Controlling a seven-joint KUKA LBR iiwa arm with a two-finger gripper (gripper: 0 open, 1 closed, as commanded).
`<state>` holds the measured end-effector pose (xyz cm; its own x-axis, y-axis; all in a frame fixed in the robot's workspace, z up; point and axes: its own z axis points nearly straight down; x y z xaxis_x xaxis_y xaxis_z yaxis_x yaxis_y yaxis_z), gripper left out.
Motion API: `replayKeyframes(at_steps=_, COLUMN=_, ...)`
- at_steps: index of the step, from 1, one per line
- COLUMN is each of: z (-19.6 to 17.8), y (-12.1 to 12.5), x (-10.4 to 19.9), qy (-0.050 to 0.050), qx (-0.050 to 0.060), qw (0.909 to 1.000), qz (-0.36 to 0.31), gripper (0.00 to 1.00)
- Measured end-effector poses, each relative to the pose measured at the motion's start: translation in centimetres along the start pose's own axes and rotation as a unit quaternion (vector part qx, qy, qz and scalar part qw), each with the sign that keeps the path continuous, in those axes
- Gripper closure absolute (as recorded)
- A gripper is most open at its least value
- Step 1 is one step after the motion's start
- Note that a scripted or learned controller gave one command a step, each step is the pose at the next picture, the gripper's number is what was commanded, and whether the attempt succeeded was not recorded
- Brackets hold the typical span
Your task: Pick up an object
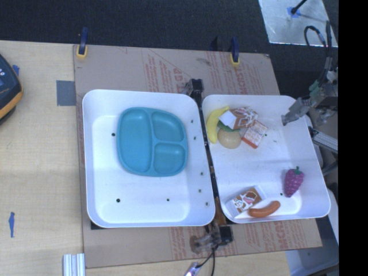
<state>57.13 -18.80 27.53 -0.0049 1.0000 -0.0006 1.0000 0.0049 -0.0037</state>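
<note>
1. Gripper (289,115) sits at the right bin's (270,160) upper right rim, at the end of the arm (319,99) that reaches in from the right edge of view. It is small and partly blurred, so whether it is apart or together I cannot tell. Nothing shows between its tips.
2. At the right bin's upper left lies a cluster. A banana (214,122) curves along the left wall. A round tan ball (229,138) touches its inner side. Two small printed cartons (246,117) (254,135) lie just right of the ball, close together.
3. Purple grapes (293,181) lie near the right wall, lower down, apart from everything else.
4. At the bin's lower edge a sausage (264,210) lies just beside a third small carton (247,200), which is to its upper left.
5. All these objects rest on the bin floor, well apart from the gripper.
6. The left bin (100,154) bears a blue divided plate (152,142), flat, in its upper middle part.
7. Both bins sit side by side on a brown cardboard sheet (144,73) held at its far edge by two clamps (82,46) (234,52).
</note>
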Motion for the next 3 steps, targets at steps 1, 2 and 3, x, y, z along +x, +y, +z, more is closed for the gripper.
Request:
replayKeyframes(at_steps=1, z=13.4, y=-4.4, x=-2.4, qy=0.0, qx=0.002, qw=1.0, qz=0.0, gripper=0.0)
replayKeyframes(at_steps=2, z=18.4, y=-9.6, x=-2.3, qy=0.0, qx=0.0, qw=1.0, qz=0.0, gripper=0.0)
replayKeyframes(at_steps=3, z=17.4, y=-9.5, x=-2.5, qy=-0.001, qx=0.0, qw=1.0, qz=-0.002, gripper=1.0)
